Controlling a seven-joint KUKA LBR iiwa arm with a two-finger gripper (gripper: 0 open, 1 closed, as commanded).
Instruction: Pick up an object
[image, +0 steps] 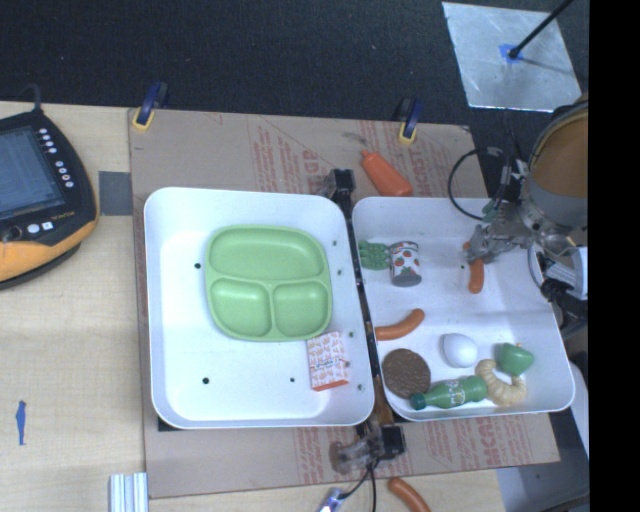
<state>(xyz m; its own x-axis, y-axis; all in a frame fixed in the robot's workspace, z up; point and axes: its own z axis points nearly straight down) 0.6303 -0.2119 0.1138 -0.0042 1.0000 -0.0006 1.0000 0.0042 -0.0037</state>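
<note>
Jaws (478, 258) over right bin (560, 330), upper edge (clamped on small sausage (476, 277)); open floor alongside.

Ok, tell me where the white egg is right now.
The white egg lies in the right bin, toward its near edge, between the brown round patty on the camera's left and the green-topped toy on its right.

High slanted view over both bins (160, 300)

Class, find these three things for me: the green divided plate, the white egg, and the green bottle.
green divided plate (268, 282), camera view, centre ridge.
white egg (460, 350), camera view, middle of shell.
green bottle (458, 394), camera view, body.
</note>
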